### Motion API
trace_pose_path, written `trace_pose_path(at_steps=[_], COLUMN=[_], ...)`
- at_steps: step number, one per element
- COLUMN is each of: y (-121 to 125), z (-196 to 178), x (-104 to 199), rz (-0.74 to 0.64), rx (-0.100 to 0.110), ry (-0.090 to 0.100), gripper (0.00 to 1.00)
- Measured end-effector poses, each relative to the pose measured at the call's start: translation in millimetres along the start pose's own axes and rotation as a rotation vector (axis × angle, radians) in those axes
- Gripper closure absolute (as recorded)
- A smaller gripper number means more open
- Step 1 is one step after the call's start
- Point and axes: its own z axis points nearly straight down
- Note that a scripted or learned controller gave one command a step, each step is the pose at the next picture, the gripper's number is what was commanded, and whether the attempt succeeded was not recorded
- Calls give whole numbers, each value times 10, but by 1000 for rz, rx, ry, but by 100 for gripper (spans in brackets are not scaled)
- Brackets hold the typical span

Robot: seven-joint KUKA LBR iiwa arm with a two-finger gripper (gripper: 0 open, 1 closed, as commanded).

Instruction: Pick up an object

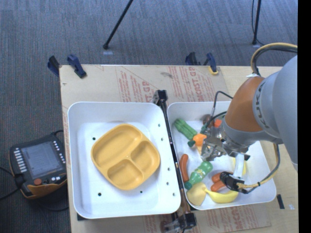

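Overhead, slanted look down on a bench (121, 79) bearing two shallow white bins side by side. Left bin (77, 130): one yellow divided plate (125, 156) with three compartments, lying flat near the middle. Right bin (265, 191): a scatter of toy foods. Green ribbed vegetable (185, 129) near the upper left part, tilted, with a small orange piece (199, 140) just beside its lower end. Orange-red sausage shape (184, 163) along the left wall. Green bottle (198, 173) lying tilted next to it, toward the centre. Pale yellow pear-like piece (196, 194) by the lower rim, touching a yellow banana (223, 196). Small orange-red carrot-like piece (218, 181) just above the banana.

Grey arm with orange band (245, 111) reaching in from the right, bent down over the right bin. Gripper (211, 152) low among the toys, between the small orange piece and the green bottle, close above the bottle's upper end. Fingers hidden by the wrist and clutter: cannot tell how far apart, nor whether anything sits between them.

Black and grey handheld control unit (36, 164) on the carpet left of the bench.
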Motion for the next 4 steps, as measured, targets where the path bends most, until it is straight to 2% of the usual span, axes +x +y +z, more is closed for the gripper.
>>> trace_pose_path(at_steps=[1,2,3,4], y=[0,-62,-68,-68], z=[0,186,95,96], x=[0,-9,-8,-8], rz=[1,329,327,327], rx=[0,-9,-3,-3], ry=[0,0,0,0], gripper=[0,0,100,0])
